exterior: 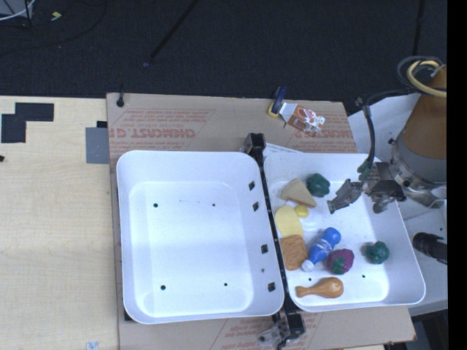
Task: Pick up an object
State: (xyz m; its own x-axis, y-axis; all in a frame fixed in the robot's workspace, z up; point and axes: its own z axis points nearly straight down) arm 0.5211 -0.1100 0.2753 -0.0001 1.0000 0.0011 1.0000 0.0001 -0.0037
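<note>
Evenly lit from above; mild glare on the left bin (pixel 146 195) floor; soft throughout; dark upper frame.

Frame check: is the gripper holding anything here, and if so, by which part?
Nothing is held. The gripper hangs open above the right bin, with no object between its fingers; the toys lie loose below.

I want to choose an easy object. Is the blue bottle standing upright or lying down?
Lying down. The blue bottle rests on its side in the right bin, its white cap end pointing toward the lower left, beside the purple object.

cardboard sheet (pixel 182 126) | red print, upside down | illegible at this size
</note>
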